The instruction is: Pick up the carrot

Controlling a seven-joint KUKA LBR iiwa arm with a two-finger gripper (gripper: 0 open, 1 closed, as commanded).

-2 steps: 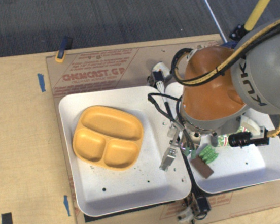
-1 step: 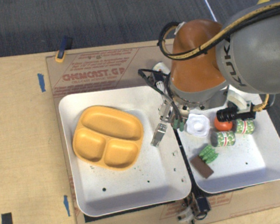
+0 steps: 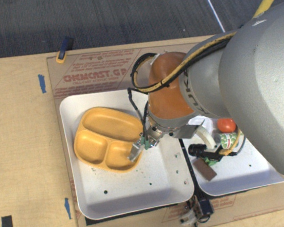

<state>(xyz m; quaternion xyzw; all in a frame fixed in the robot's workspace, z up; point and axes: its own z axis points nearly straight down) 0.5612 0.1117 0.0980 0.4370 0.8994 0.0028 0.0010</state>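
The gripper (image 3: 136,151) of the grey arm (image 3: 262,79) is low in the left shallow white bin (image 3: 80,196). Its tip is against the near rim of the yellow three-compartment plastic plate (image 3: 102,128). Nothing can be seen held in it, and whether it is spread or closed cannot be told from this slant.

The small orange-red piece with green beneath it (image 3: 227,124), probably the carrot, lies well to the right of the tip. It is in the right white bin (image 3: 253,173), beside a black object (image 3: 203,151) and a brown block (image 3: 206,170).

To do the pick well, the tip should probably lift clear of the plate and cross the divider. It should then come down centred on the carrot, clear of the clutter around it.
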